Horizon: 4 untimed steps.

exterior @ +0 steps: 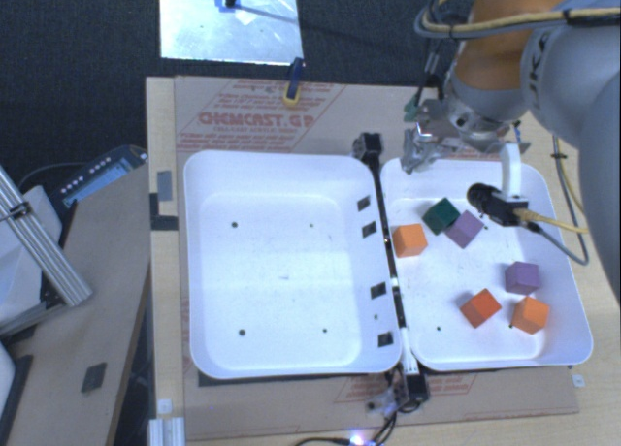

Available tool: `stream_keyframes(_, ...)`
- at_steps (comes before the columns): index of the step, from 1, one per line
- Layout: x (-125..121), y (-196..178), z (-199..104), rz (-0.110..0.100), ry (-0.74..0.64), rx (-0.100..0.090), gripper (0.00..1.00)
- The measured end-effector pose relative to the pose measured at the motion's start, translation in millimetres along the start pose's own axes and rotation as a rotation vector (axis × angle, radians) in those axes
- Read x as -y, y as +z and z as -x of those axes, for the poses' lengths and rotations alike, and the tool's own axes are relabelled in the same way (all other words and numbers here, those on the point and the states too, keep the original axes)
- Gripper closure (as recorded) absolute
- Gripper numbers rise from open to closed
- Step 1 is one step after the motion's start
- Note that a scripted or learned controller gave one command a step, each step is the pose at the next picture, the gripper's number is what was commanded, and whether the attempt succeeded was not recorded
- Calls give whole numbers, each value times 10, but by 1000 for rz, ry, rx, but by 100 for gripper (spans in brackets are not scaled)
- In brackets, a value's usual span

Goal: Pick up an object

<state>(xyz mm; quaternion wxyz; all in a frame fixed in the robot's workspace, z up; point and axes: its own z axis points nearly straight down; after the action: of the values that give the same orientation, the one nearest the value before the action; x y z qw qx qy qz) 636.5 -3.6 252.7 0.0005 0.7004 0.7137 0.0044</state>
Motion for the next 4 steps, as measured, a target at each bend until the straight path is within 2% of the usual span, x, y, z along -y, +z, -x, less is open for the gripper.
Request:
stream_keyframes(1, 275, -1467, -624, 10, 6, 1, 100)
stream_keyframes(2, -366, -1510, -574, 0, 13, 6, 100)
stream_keyframes(3, -348, -1573, -753, -3, 13, 5, 100)
stream_keyframes(4, -350, -1695, -802, -3, 14, 6, 100)
